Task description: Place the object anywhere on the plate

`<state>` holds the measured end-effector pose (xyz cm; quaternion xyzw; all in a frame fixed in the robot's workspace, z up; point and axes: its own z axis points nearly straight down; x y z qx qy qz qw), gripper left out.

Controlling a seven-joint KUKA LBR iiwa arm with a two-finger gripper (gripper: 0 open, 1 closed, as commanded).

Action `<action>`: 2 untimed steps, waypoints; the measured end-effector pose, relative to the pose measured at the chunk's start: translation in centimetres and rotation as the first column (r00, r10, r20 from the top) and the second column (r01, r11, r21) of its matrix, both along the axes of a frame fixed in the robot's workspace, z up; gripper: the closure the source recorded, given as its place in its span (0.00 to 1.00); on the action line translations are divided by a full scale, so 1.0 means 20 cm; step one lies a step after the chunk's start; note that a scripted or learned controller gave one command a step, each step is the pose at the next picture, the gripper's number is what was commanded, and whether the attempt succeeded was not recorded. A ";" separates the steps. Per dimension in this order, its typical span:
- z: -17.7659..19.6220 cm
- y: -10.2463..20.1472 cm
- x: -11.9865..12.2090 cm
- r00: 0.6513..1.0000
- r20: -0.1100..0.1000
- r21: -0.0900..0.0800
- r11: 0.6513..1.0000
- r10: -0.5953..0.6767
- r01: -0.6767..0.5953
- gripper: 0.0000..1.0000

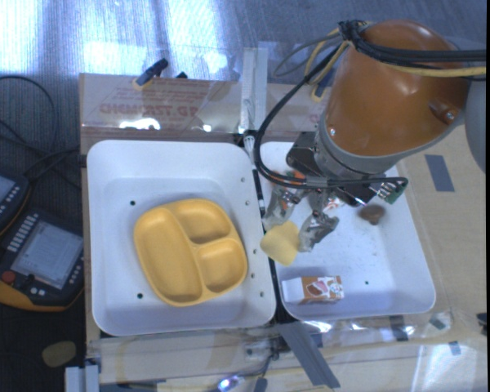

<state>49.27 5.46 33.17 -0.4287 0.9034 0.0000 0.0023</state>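
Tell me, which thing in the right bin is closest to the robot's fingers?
The pale yellow block, right beside the fingers at the bin's left side. The printed packet lies nearer the front, the small brown lump farther right.

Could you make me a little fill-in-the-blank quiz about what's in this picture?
1. The yellow plate has ___ compartments.
2. The plate lies in the ___ bin.
3. The pale yellow block sits by the right bin's ___ wall, below the gripper.
4. The small carton lies near the right bin's ___ edge.

Missing words: three; left; left; front
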 end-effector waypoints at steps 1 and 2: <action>-0.51 0.26 0.15 0.995 -0.003 0.002 0.995 0.096 -0.096 1.00; -0.08 0.02 -0.03 0.957 -0.001 0.000 0.957 0.291 -0.291 1.00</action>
